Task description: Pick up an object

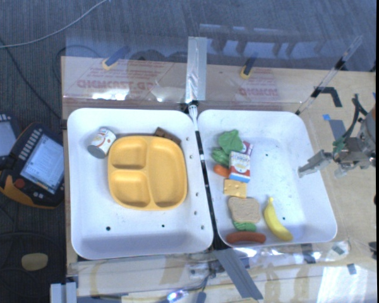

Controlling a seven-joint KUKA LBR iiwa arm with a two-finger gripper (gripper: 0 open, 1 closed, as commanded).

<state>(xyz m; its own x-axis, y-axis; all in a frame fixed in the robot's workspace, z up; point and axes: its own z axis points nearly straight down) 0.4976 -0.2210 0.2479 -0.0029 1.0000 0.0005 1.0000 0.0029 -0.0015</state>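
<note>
Toys crowd the left half of the right bin (303, 137), packed close against the divider between the two bins. From the far end toward the near rim they run: a green leafy piece (229, 141), a small white and red carton (240, 164) lying just beside and partly over it, an orange carrot-like piece (220, 170) peeking out at the carton's left, a yellow cheese square (235, 187) touching the carton's near edge, a sandwich (244, 211) with brown bread and a green filling, and a red sausage (245, 237) against the near wall. A yellow banana (276, 220) lies just right of the sandwich, slanting toward the near right corner. The pieces touch or overlap one another, so few of them have open floor on every side; the banana has bare bin floor to its right. The left bin (88, 226) holds a yellow divided plate (146, 171) near its middle, a small white can (101, 142) tipped on its side at the plate's far left corner, and a dark brown piece (162, 133) showing just past the plate's far edge. The gripper (316, 163) sits at the right rim of the right bin, well apart from the toys, with nothing seen between its fingers; whether they are spread or pressed together cannot be told at this size. A tablet-like pendant (35, 166) lies on the floor left of the bench.
</note>
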